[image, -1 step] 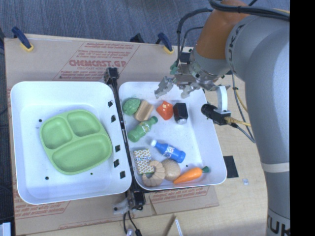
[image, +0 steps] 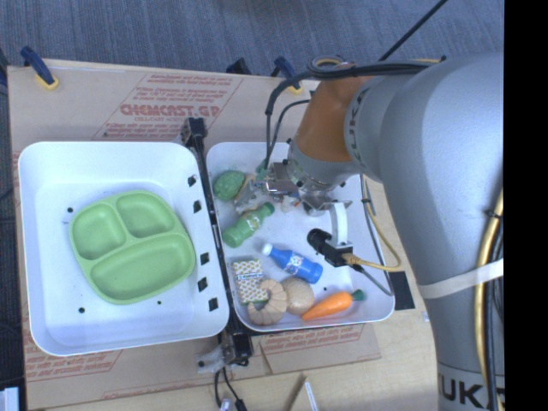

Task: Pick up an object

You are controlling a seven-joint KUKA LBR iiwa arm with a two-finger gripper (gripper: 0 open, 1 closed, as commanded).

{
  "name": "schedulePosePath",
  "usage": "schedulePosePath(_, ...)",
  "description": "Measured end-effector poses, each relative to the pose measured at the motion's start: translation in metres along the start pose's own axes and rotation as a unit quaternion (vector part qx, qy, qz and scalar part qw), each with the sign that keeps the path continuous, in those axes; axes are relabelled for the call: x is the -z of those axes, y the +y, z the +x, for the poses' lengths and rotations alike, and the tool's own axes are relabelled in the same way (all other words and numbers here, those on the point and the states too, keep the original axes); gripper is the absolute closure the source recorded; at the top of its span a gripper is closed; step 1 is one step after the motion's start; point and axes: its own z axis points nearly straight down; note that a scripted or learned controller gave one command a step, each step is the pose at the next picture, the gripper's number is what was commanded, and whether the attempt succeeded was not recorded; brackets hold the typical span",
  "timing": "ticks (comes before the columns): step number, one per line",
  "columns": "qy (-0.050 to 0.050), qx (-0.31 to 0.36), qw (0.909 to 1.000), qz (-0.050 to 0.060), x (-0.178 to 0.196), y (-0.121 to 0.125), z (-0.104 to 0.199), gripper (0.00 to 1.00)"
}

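— Camera view from above: where is the claw (image: 276,181)?

— Low in the right bin (image: 377,302), at its upper part, under the grey arm (image: 428,127) with its orange band. It sits just beside a green bottle (image: 246,225) and a round green item (image: 229,184). Whether it is apart or closed I cannot tell (the wrist hides it), and nothing shows clamped in it.

— What do the objects look like?

— The green bottle lies tilted, cap end toward the claw. Below it lies a blue bottle (image: 295,264) with a white cap, also on its side. Along the near wall: a small patterned packet (image: 247,277), a tan shell-like piece (image: 267,302), a pale round piece (image: 298,294) touching it, and an orange carrot (image: 328,305) with a green tip. All rest on the bin floor.

— And the other bin?

— The left bin (image: 34,229) holds a light green divided tray (image: 131,245) with three compartments.

— The surface and the room?

— The surface (image: 103,88) is brown cardboard with red print, held by blue-and-yellow clamps (image: 38,67) at the far edge. Beyond it is grey-blue carpet (image: 128,11).
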Motion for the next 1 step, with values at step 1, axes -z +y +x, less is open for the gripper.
schedulePosePath(1,0.000,0.000,1.0000,0.000,-0.0222,0.0020,0.0036,0.00)
